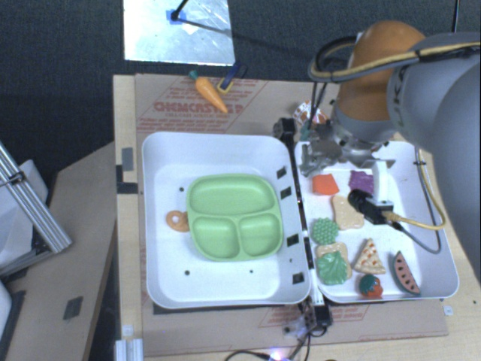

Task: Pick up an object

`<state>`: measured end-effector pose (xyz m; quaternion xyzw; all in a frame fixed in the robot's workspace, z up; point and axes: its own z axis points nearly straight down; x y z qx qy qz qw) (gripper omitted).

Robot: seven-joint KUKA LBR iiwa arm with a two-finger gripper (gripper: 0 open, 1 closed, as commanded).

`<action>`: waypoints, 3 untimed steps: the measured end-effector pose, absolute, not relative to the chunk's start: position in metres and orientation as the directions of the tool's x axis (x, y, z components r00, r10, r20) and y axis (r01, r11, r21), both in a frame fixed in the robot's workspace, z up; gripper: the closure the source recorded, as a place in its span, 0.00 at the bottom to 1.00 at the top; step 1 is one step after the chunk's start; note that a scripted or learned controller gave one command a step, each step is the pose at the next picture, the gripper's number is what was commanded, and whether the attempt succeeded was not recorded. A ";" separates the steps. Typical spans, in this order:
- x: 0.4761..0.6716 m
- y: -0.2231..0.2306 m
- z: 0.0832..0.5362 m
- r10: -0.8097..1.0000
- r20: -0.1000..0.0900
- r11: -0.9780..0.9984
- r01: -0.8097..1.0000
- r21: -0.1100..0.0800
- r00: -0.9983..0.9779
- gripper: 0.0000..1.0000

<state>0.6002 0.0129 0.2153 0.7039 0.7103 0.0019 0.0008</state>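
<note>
Reaching into the right bin from its far edge, arm, grey with orange band; gripper low at the bin's far-left corner, state impossible to tell.

Right bin, contents:
- orange block, just beside the gripper, nearest candidate
- purple piece, near far edge
- cream piece, centre-left
- green round, by the left wall
- lettuce leaf, near-left
- pizza slice, centre-near
- strawberry, near edge
- watermelon slice, near-right corner

Left bin: green tray, centre; pretzel, touching the tray's left side.

Desk, far edge: carrot, outside both bins.

Progress: nothing lifted; every item lies flat. Judged early, at the approach. Remaining: closing on one item, raising it clear.
</note>
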 end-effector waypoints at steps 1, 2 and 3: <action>0.596 0.010 0.236 1.000 0.001 0.006 1.000 0.003 -0.006 1.00; 0.596 0.009 0.235 1.000 0.000 0.005 1.000 0.002 -0.005 1.00; 0.598 0.014 0.215 1.000 0.000 0.006 1.000 0.000 -0.006 1.00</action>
